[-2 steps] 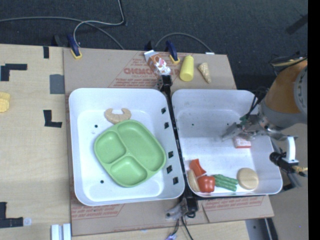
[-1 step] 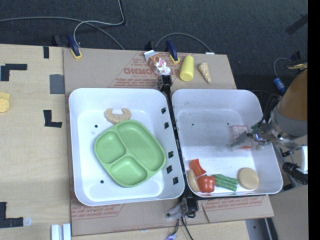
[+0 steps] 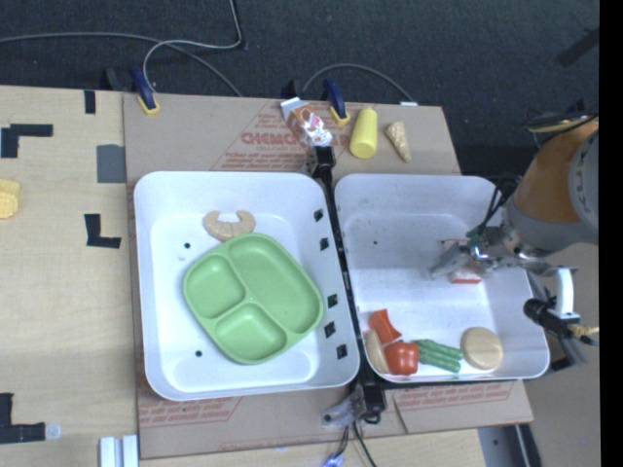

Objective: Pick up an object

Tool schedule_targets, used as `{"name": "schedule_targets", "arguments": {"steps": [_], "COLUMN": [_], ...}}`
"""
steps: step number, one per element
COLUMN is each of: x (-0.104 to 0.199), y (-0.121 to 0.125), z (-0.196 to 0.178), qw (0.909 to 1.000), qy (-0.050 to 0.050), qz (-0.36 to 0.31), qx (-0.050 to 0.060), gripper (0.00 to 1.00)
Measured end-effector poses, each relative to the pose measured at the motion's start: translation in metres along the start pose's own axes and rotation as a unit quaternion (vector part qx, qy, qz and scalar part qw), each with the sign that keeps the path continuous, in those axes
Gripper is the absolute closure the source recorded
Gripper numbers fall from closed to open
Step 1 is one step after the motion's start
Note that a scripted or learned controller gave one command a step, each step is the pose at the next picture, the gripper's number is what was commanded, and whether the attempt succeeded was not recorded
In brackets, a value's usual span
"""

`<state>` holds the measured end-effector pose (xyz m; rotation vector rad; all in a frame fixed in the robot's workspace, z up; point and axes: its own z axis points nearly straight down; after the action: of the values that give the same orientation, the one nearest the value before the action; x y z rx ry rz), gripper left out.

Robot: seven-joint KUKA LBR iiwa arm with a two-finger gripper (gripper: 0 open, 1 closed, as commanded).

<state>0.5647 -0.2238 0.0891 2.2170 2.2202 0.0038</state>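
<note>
A small red-and-white object [image 3: 465, 278] lies on the floor of the right bin [image 3: 409, 197], toward its 3 o'clock side, directly under the claw [image 3: 458, 261]. Whether the claw has it, or how wide it stands, I cannot tell. At 6 o'clock sit a red pepper [image 3: 400, 357], green vegetable [image 3: 439, 354] and bun [image 3: 481, 347]. The flat object could slip free, in my judgement, since it offers little to pinch.
</note>
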Motion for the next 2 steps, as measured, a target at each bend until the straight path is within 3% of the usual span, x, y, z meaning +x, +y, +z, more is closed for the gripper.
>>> {"name": "schedule_targets", "arguments": {"steps": [1,2], "x": [-0.002,-0.0014], "y": [0.0028,0.0031], "z": [-0.0129,-0.013], "qw": [1.0,1.0], "qy": [-0.004,-0.004], "qz": [0.0,0.0], "qx": [-0.006,-0.006], "gripper": [1.0,0.0]}}
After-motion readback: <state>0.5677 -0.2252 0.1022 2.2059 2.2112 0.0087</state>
